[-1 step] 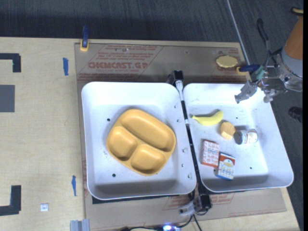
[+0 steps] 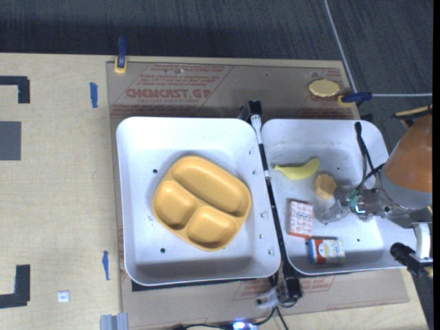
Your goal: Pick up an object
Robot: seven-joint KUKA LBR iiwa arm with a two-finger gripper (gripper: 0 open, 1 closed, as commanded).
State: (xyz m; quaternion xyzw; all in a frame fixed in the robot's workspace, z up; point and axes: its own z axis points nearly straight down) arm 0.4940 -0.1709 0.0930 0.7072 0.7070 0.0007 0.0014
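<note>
low, claw (image 2: 335, 208) reaches into rt bin (image 2: 306, 135).

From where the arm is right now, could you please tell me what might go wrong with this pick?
1. The claw sits low in the right bin, crowded by the small tan object, the red-and-white card and the banana; it could nudge one aside rather than grasp it.
2. The card lies flat, so fingers may slide over it.
3. The small can lies on its side near the bin's front wall and might roll if bumped.
</note>
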